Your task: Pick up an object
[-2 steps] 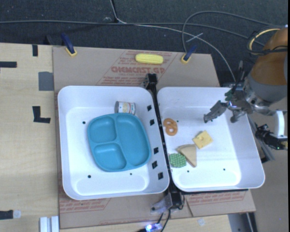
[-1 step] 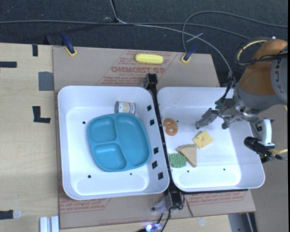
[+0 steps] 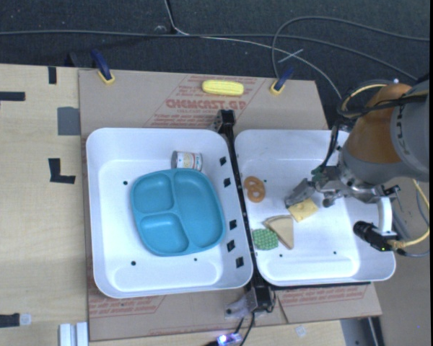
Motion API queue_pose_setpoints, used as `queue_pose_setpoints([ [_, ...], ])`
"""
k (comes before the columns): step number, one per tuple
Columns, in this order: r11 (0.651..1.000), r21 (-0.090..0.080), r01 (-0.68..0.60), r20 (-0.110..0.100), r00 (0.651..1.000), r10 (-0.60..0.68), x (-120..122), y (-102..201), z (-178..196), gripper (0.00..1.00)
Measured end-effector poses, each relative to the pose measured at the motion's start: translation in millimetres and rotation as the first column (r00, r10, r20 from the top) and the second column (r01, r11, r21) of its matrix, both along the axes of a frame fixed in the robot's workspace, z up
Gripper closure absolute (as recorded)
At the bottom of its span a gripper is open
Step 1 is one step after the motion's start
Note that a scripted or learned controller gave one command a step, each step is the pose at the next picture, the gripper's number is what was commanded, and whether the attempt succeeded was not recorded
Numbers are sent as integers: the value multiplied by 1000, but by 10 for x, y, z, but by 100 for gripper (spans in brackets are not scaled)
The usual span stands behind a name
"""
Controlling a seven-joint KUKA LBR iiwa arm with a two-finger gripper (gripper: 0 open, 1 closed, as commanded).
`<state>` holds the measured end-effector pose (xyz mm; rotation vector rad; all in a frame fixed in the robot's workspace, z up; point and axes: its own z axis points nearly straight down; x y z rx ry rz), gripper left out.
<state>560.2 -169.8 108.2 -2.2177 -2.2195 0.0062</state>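
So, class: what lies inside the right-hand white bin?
The right bin holds a pretzel, a green round piece, a tan wedge and a yellow block. The gripper hangs over the block, hiding the floor beneath it.

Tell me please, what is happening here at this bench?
A grey robot arm reaches into the right bin, its gripper low over a yellow cheese-like block. Beside it lie a sandwich wedge, a pretzel and a green piece. The left bin holds a blue divided plate and a small can.
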Motion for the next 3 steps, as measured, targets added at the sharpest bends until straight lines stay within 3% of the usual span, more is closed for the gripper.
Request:
queue_pose_setpoints([
  [1, 1000, 0, -1, 3, 1000, 1, 10, 6, 124, 100],
  [3, 1000, -1, 0, 9, 1000, 0, 12, -48, 1188, 100],
])
